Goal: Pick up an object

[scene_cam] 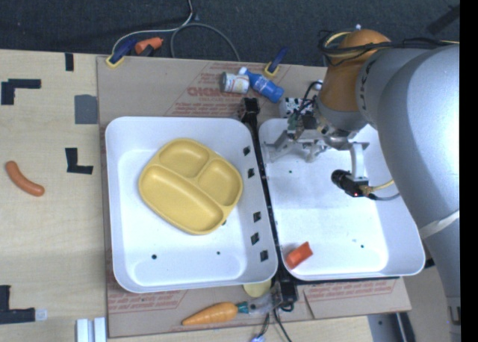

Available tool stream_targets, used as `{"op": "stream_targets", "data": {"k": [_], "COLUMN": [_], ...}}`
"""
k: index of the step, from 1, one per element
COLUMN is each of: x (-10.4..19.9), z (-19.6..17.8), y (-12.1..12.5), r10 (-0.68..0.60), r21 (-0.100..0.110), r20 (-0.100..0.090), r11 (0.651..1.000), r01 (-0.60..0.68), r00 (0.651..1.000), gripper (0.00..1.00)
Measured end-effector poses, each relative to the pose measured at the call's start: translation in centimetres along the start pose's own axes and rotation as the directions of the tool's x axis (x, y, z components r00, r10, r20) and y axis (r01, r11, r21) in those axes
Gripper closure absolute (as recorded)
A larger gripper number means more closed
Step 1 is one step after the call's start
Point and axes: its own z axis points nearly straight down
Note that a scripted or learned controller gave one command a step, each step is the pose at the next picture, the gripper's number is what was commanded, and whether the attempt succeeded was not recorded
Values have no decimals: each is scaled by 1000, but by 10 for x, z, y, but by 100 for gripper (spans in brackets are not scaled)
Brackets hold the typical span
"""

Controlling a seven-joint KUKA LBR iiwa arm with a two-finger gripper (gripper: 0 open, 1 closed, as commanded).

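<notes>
Tool [299,142]: we see it at the right bin's [388,258] 11 o'clock corner; opening — we cannot tell.
Orange block [299,255]: right bin, 7 o'clock.
Yellow plate [191,184]: left bin [127,258].

Carrot [211,313] below the bins; sausage [25,178] far left.

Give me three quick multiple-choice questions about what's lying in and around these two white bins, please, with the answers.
1. Where does the yellow divided plate lie?
A. in the left bin
B. in the right bin
C. on the wooden bench

2. What colour is the small object in the right bin?
A. blue
B. orange
C. green

3. How does the toy carrot lie?
A. inside a bin
B. on the plate
C. outside the bins, by their near edge

Answers: 1 A, the plate sits on the left bin's floor. 2 B, it is orange-red against the white. 3 C, it rests on the cardboard below the left bin.
</notes>
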Motion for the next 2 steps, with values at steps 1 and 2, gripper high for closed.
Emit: {"op": "stream_targets", "data": {"k": [1, 2], "x": [-3, -10], "z": [3, 2], "y": [13, 13], "r10": [-2, -1], "r21": [-2, -5], "r20": [-2, -1], "r11": [1000, 1000], "r01": [1, 1], "r00": [1000, 1000], "gripper": [0, 0]}}
